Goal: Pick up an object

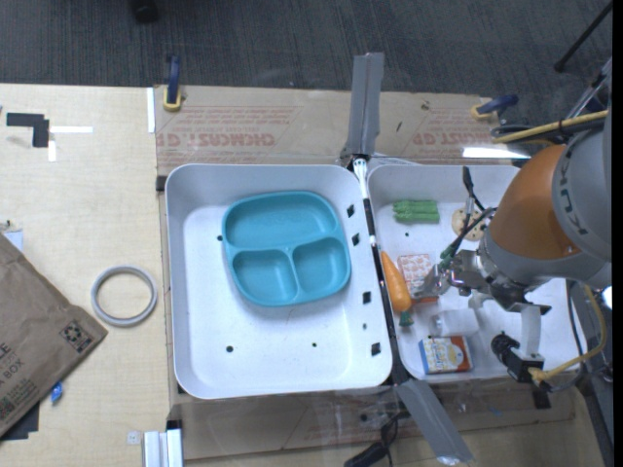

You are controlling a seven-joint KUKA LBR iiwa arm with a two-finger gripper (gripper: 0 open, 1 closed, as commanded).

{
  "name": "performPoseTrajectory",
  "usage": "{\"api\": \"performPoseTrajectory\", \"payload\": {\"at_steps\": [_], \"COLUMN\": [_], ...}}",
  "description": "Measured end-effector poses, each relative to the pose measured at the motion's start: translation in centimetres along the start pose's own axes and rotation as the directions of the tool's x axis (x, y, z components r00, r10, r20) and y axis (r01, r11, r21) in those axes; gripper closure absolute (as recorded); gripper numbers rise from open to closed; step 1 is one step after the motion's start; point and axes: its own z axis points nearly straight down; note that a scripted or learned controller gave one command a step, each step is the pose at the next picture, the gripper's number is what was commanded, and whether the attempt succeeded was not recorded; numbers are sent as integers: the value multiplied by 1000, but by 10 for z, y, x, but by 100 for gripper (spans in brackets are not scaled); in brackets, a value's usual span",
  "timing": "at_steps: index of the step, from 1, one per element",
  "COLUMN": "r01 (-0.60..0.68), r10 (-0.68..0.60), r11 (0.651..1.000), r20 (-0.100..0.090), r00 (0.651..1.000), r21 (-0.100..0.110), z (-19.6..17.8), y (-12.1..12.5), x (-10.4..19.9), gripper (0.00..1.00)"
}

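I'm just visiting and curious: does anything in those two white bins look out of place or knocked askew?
Mostly tidy. The carrot leans tilted against the divider wall of the right bin, and the blue tray sits slightly crooked in the left bin.

Beyond the bins, we read mirrored red lettering, seemingly "CHEMCO'S", on the cardboard sheet (234,125); at the near left, "BOX" on a brown carton (34,343). Other print is too small to read.
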Motion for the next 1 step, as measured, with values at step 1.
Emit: {"api": "performPoseTrajectory", "payload": {"at_steps": [1], "r01": [52], "r10": [-52], "r11": [999], "r20": [1], "r00": [999], "r21": [0], "z": [0], "y": [20], "x": [5], "gripper": [0]}}
